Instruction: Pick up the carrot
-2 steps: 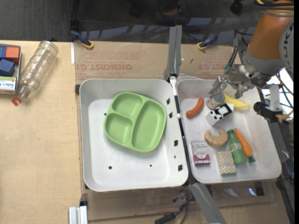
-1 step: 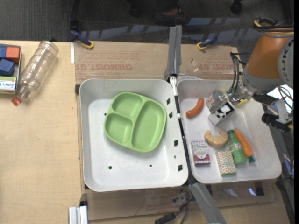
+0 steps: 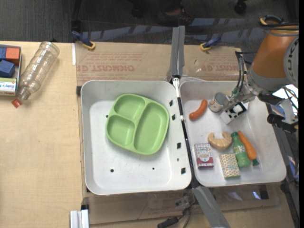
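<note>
Gripper sits low in the right bin, fingers too muddled to read, can't tell its state; carrot lies apart, beside the green bottle near the croissant

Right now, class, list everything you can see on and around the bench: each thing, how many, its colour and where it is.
Left bin: one, white.
Right bin: one, white.
Divided plate: one, green, in left bin.
Carrot: one, orange, right bin, beside the green bottle.
Green bottle: one, right bin.
Sausage: one, orange-red, right bin.
Croissant: one, tan, right bin.
Small cartons: two, front of right bin.
Plastic bottle: one, clear, red cap, left of the bins.
Blocks: red and blue, far left.
Gripper: one, over right bin.
</note>
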